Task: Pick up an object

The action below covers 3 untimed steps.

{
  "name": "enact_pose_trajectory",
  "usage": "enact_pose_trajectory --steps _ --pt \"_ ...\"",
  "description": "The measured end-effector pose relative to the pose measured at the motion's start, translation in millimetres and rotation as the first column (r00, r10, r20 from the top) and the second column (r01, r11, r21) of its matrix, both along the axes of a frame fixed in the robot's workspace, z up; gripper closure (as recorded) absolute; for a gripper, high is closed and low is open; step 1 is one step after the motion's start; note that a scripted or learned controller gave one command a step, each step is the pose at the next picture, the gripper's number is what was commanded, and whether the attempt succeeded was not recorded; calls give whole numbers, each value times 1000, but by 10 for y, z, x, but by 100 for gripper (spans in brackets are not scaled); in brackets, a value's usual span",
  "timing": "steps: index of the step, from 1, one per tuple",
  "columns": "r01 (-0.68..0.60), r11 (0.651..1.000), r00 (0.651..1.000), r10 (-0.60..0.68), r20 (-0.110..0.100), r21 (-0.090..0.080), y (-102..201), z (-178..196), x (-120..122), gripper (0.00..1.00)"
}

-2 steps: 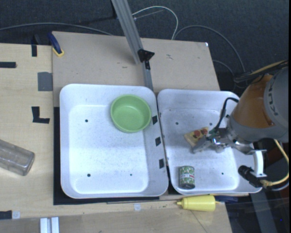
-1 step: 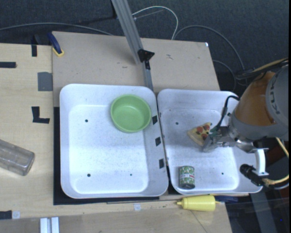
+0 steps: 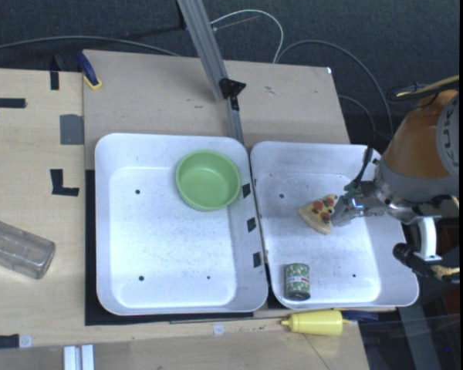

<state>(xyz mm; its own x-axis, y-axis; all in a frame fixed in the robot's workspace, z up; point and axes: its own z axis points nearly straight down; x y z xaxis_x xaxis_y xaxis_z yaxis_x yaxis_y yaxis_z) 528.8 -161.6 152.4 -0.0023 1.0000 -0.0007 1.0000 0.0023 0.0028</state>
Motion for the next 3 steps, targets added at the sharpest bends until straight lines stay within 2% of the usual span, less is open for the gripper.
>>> enact_pose_trajectory --steps 1,2,3 --pt "0 1000 1000 0 3 -1 -41 622 43 100" --pt "0 1000 1000 0 0 0 -39 985 52 100" --pt "-3 1000 1000 3 -6 2 501 860 -10 100"
